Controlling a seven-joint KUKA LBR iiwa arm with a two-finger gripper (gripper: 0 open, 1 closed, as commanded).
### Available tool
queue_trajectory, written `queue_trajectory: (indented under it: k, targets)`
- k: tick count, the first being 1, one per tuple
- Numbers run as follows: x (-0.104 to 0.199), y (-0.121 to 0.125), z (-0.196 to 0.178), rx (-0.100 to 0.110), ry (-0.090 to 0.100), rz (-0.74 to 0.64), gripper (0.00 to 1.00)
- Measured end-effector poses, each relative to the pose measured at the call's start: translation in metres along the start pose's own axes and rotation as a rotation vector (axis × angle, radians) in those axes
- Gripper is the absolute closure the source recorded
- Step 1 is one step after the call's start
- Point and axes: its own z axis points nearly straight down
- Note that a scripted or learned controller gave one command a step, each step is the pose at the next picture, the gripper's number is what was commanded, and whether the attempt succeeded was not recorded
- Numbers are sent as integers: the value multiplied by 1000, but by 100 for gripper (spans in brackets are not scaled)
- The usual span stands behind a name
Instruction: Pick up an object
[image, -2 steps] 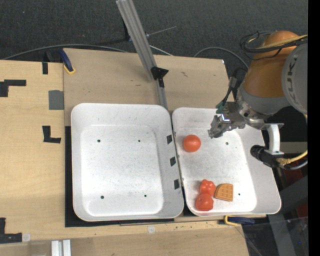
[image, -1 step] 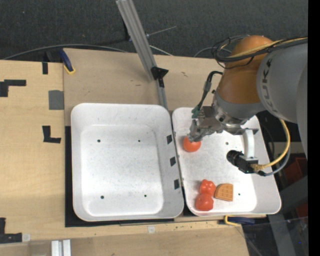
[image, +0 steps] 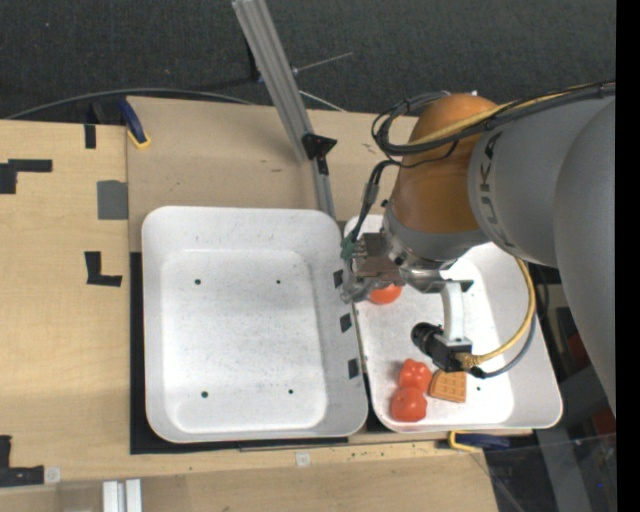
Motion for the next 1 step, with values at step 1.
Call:
queue_trajectory:
  k: [1]
  targets:
    - [48,-14,6,0,0,0,100]
